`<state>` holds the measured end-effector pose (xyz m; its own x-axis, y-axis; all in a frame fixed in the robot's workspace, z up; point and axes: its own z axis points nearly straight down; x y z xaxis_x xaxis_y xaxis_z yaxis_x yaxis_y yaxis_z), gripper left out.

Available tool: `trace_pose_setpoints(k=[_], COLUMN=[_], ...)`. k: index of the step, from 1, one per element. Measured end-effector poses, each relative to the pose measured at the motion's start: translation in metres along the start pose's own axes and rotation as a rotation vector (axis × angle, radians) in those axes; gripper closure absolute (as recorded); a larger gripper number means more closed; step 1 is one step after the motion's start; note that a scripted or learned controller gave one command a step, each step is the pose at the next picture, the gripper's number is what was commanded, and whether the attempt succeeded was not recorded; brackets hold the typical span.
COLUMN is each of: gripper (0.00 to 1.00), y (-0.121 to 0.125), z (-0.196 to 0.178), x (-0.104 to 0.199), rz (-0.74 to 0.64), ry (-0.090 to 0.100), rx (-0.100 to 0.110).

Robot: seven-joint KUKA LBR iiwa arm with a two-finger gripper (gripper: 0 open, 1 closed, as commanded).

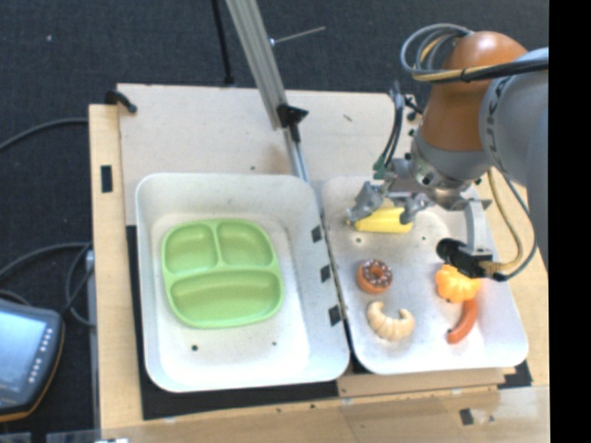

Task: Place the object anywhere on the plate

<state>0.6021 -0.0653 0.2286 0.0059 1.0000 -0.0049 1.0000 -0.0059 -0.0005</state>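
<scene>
Yellow banana [385,221] sits pinched in the tool [388,212] near the right bin's [503,340] far edge — green plate [222,272] well apart.

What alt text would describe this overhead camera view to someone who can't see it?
A grey and orange robot arm reaches from the right, its gripper over a yellow banana in the right bin, which also holds a donut, croissant, orange pepper and red chili. A green divided plate sits in the left bin.

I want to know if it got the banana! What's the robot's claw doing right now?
Gripper: down in the right bin, right at the yellow banana; whether it grips it cannot be told.
</scene>
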Motion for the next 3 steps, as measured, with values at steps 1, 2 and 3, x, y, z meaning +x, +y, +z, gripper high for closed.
trace_pose_setpoints(k=[1,2,3], gripper=[0.0,0.0,1.0], y=[-0.001,-0.045,-0.042], z=[0.029,0.027,0.017], x=[0.081,0.068,0.068], rz=[-0.014,-0.004,-0.005], ry=[0.007,0.003,0.005], rx=[0.002,0.001,-0.003])
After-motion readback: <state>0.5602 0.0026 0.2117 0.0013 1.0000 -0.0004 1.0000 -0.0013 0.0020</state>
